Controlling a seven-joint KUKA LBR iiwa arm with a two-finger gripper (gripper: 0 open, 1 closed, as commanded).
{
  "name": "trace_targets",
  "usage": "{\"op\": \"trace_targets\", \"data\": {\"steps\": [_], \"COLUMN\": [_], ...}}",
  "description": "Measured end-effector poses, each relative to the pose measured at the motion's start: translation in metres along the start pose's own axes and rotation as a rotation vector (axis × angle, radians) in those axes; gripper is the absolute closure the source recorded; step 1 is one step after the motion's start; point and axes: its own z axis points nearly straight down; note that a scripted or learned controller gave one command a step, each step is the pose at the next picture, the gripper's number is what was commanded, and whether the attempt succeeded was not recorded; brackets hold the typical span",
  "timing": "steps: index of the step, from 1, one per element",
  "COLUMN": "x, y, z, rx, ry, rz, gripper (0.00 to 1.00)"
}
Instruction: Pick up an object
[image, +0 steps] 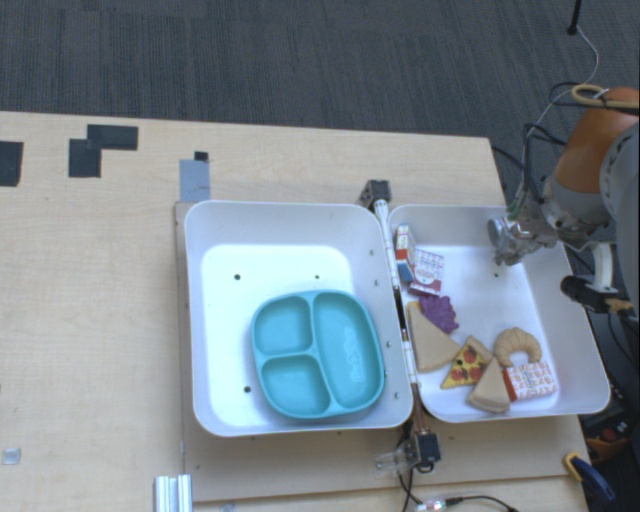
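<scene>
My gripper (505, 243) hangs over the far right part of the right bin (470, 225), with nothing seen between its fingers. Toy foods lie in that bin's near half: a purple grape bunch (438, 311), a tan bread slice (432, 345), a pizza slice (464, 365), a croissant (517, 343), a red-and-white packet (531, 379) and a tan wedge (490, 390). A small white packet with red print (425, 268) lies by the bin's left wall. The gripper stands apart from all of them, above bare bin floor.
The left bin (230, 240) holds a blue three-compartment plate (317, 352). A red, white and blue tube (402, 256) lies along the divider between the bins. Dark tape marks (100, 148) sit on the bench at the far left.
</scene>
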Motion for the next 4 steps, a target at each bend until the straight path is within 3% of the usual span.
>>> {"op": "trace_targets", "data": {"steps": [1,2,3,4], "x": [-0.001,-0.001,0.023,0.023], "y": [0.006,0.006,-0.049,-0.047], "z": [-0.025,-0.025,0.013,0.000], "rx": [-0.012,-0.014,-0.024,-0.031], "ry": [-0.004,-0.005,-0.004,-0.007], "rz": [0.000,-0.001,0.003,0.001], "gripper": [1.00,0.00,0.00,1.00]}}
